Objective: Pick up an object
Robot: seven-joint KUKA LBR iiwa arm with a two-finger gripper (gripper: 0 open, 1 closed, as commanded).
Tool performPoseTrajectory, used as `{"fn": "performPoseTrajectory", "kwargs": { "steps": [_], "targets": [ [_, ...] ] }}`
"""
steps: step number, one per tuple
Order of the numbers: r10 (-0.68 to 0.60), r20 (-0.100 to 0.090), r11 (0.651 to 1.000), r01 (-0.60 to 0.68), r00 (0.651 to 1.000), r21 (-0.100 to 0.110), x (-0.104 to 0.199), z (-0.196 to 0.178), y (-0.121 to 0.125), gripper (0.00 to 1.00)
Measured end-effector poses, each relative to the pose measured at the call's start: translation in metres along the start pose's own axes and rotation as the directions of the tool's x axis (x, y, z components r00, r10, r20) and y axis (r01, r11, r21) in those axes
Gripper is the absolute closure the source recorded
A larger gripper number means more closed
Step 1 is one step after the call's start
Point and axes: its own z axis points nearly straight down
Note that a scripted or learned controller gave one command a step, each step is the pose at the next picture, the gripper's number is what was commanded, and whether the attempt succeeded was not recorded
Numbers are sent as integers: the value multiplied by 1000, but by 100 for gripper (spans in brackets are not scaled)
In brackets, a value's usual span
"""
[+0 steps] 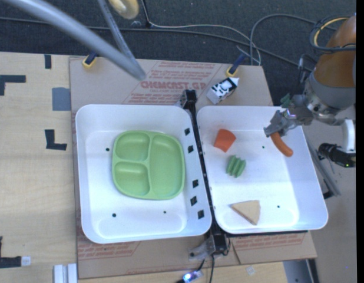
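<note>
My gripper (277, 128) hangs over the right edge of the right bin (300, 217), shut on a small orange carrot (284, 146). The carrot slants down and to the right from between the fingers, above the bin floor. On the bin floor lie an orange-red block (225, 140), a green ridged piece (235, 166) and a tan wedge (247, 211). The left bin (91, 217) holds a green divided plate (149, 164).
A black divider clip strip (194, 158) runs between the two bins. A small black-and-white item (222, 88) lies on the cardboard behind the bins. Cables trail across the dark floor at the back. A grey pole (82, 31) crosses the upper left.
</note>
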Motion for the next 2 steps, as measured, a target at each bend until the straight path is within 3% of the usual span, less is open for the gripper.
{"fn": "performPoseTrajectory", "kwargs": {
  "steps": [2],
  "targets": [
    [-1,0,1000,1,1000,1,116,13,0,100]
  ]
}}
